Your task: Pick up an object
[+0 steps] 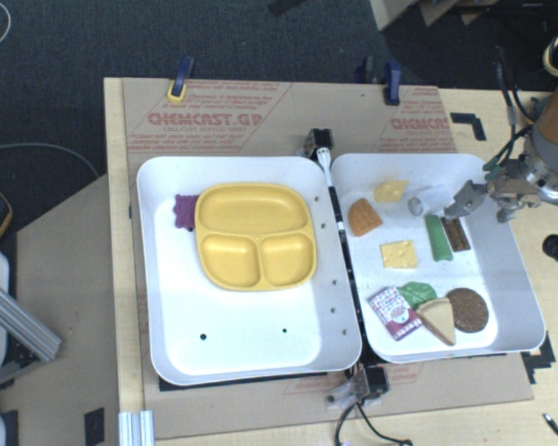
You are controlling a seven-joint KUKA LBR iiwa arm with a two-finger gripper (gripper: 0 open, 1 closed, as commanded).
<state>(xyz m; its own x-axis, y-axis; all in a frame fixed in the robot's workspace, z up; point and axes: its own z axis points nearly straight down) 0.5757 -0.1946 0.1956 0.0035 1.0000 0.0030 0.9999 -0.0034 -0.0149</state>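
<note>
The grey gripper (466, 200) hovers just above the green stick-shaped toy (437, 237) in the right white bin (525, 282); open or closed, I cannot tell. Drop straight down, then squeeze.

I note a yellow divided tray (256, 233) and purple item (184, 210) in the white left bin (167, 333); a green stick (437, 237) and brown disc (469, 308) in the right bin (511, 277).
</note>
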